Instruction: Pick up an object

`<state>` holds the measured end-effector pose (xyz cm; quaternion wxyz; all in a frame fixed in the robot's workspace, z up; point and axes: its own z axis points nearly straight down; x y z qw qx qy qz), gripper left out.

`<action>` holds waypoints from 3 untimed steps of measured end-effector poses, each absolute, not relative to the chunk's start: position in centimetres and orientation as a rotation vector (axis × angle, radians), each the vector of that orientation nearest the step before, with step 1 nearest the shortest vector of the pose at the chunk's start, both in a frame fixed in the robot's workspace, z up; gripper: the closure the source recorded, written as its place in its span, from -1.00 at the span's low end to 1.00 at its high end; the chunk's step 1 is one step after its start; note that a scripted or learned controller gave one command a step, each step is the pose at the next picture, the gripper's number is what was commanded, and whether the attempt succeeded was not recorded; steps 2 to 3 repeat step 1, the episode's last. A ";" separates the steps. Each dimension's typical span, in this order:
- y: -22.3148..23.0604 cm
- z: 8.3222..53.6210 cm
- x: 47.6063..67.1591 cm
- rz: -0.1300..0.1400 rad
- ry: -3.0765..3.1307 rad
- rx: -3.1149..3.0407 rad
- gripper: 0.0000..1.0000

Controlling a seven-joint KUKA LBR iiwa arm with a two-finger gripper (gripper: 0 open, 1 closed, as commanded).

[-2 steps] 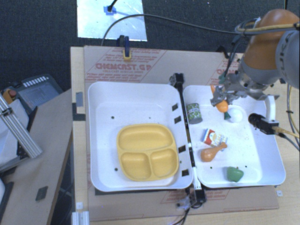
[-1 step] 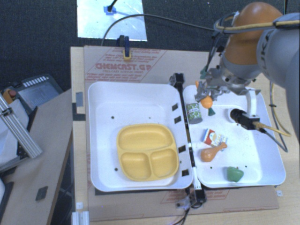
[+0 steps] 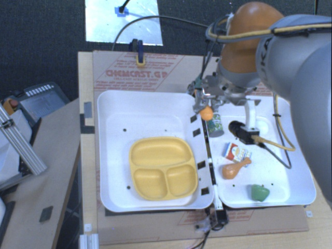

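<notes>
Overhead, the gripper (image 3: 206,109) pinches an orange ball (image 3: 207,114) between its jaws — just beyond and right of the yellow divided plate (image 3: 163,167).

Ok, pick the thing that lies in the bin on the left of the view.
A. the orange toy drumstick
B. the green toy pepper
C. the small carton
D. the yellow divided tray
D: the yellow divided tray lies in the left-hand bin, while the green toy pepper, the orange toy drumstick and the small carton all lie in the right-hand bin.
</notes>
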<state>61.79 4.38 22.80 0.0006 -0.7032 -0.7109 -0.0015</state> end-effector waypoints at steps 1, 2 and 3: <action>9.3 21.9 61.9 -0.003 -2.231 -2.210 1.00; 9.3 21.9 61.9 -0.003 -2.231 -2.210 1.00; 9.3 21.9 61.9 -0.003 -2.231 -2.210 1.00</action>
